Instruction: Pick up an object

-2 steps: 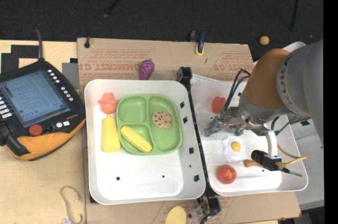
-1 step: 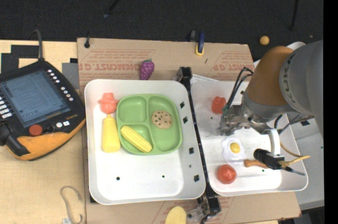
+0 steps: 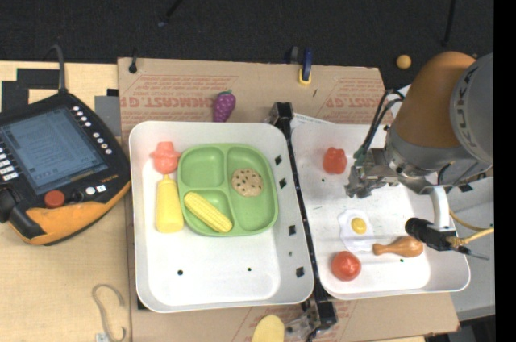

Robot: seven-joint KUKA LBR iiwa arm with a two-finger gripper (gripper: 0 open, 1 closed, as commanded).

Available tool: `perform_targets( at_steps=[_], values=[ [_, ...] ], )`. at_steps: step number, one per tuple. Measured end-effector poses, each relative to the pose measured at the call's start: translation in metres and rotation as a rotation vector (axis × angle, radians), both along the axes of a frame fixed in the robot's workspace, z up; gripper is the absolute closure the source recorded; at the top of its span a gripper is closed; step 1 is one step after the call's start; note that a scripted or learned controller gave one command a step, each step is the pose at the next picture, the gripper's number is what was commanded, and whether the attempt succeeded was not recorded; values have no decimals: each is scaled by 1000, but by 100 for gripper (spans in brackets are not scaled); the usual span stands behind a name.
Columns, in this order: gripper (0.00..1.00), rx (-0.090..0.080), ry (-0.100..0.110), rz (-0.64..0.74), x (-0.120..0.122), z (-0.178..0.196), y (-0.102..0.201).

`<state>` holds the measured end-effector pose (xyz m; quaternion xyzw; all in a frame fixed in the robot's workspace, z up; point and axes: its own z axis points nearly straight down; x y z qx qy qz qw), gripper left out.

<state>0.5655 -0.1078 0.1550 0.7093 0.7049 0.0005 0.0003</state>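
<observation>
Near rim, right bin: a red tomato (image 3: 346, 265) is lying by the front edge, with a brown drumstick (image 3: 399, 248) just beside it to the right; both are sitting apart from the bin wall (image 3: 451, 284), so either is offering room for a straight descent.
Middle of right bin: a fried egg (image 3: 355, 225) is lying flat; it is looking too thin to pinch well, so it is the poorer choice.
Gripper: the gripper (image 3: 360, 184) is hanging above the bin floor between the fried egg and a red pepper (image 3: 334, 161); it is too dark and small here to say whether it is open or closed, and nothing is showing in its grasp.
Best target: probably the red pepper, being nearest and standing clear of neighbours.
Doing it well: centring over the chosen piece before descending, and closing across its narrow side.
Left bin: a green tray (image 3: 228, 215) is holding a corn cob (image 3: 208, 212) and a cookie (image 3: 247, 182).
</observation>
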Motion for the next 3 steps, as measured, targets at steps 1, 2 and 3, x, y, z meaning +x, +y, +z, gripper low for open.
perform_targets(
  at_steps=[1,2,3],
  values=[
    [100,0,0,3,-10,51,0],
    [100,0,2,5,-10,73,-1],
    [100,3,7,8,-46,63,44]
  ],
)
